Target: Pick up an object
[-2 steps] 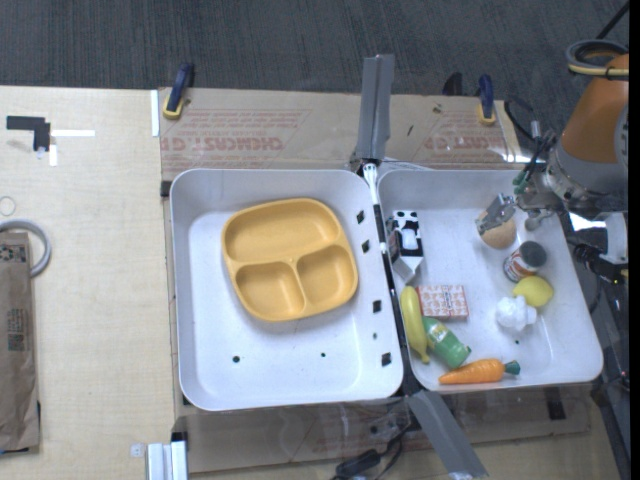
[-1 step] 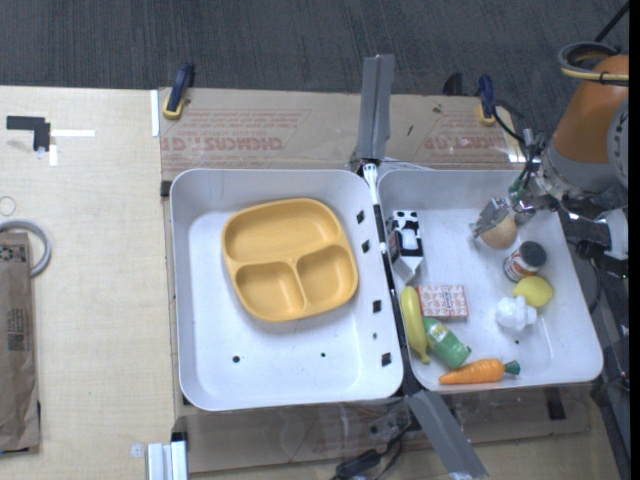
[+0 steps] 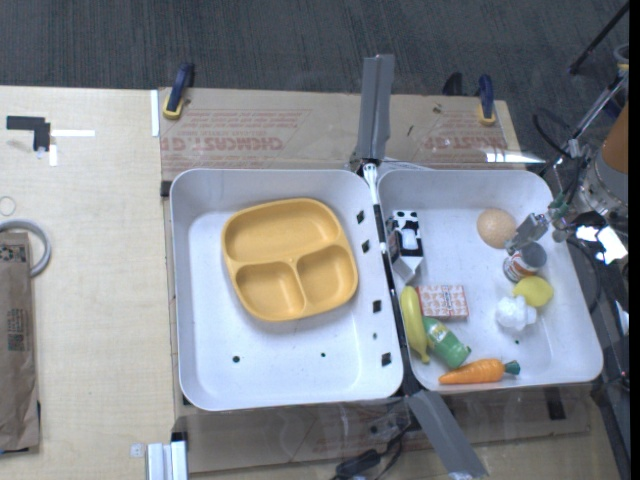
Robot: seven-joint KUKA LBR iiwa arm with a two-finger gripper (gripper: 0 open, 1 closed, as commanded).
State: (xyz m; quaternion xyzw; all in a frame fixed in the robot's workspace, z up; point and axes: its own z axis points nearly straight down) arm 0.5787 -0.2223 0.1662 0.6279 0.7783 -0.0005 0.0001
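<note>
Left white shallow bin [image 3: 200,368] carries a yellow three-compartment plastic plate [image 3: 290,258] about mid-bin, slightly toward the back edge. Right white shallow bin [image 3: 570,363] holds all the small items: black-and-white box [image 3: 406,236] by its left wall, yellow banana [image 3: 412,318] and green bottle [image 3: 446,343] at the front-left, patterned pinkish square block [image 3: 444,301] just beside them, orange carrot [image 3: 476,371] along the front edge, tan egg-shaped ball [image 3: 495,227] toward the back-right, small tin can [image 3: 522,263], yellow lemon-like piece [image 3: 534,290] and white crumpled lump [image 3: 516,314] clustered near the right wall. Gripper [image 3: 532,230] sits low over the back-right corner, between ball and can; fingers' spread: cannot tell. Nothing visibly held. Likely step is descending on a target; best pick is probably the can or ball. Centre on one item, keep off the right wall, avoid nudging the lemon cluster
</note>
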